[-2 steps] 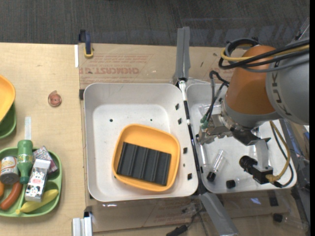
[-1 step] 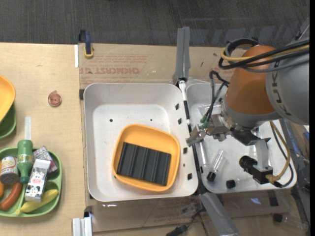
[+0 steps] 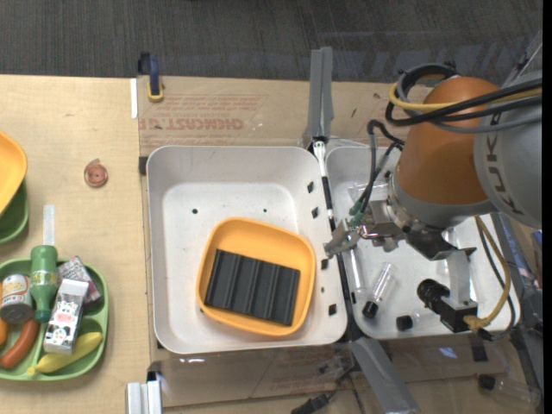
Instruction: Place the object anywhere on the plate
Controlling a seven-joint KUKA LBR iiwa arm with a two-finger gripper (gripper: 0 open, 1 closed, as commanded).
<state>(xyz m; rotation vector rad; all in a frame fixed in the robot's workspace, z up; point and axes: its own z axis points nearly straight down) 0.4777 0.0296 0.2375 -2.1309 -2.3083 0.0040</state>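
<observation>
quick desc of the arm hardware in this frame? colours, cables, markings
Grey KUKA arm with a large rounded orange band above the wrist; part of the maker's lettering shows in dark on the grey shell at the frame's right. Yellow and black cables loop over the orange section, and thinner green and dark wires run down to the metallic gripper assembly. A black block with a yellow cable sits below it.

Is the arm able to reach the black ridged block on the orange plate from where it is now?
Probably yes. The black ridged block lies uncovered on the orange plate in the left bin, and the arm hangs over the neighbouring right bin.
</observation>
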